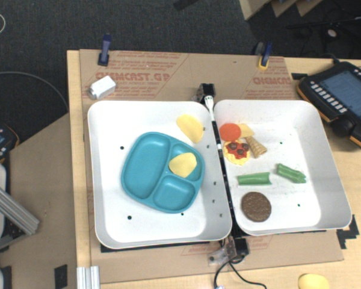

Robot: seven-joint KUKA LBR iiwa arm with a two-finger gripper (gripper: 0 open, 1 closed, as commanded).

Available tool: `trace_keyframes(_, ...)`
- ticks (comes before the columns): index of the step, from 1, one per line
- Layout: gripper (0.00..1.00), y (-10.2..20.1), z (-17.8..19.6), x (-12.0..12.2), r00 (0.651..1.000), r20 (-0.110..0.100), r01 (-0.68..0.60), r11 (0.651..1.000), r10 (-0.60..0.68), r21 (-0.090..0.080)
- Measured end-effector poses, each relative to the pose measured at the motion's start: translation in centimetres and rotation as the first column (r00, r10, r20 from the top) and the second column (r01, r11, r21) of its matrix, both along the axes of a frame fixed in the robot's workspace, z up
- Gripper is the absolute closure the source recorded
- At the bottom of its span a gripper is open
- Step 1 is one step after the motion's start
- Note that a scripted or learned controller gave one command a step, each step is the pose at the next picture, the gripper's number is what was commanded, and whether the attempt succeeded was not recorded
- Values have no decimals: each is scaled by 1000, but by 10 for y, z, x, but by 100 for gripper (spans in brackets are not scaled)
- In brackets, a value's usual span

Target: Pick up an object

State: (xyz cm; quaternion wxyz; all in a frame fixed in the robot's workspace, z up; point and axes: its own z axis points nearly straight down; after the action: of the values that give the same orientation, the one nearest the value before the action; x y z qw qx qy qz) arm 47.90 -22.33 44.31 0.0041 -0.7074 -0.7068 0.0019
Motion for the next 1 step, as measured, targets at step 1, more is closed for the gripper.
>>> trace_keyframes(1, 100, 0, -80, 0, 1000, 1, 0, 1000, 0, 0)
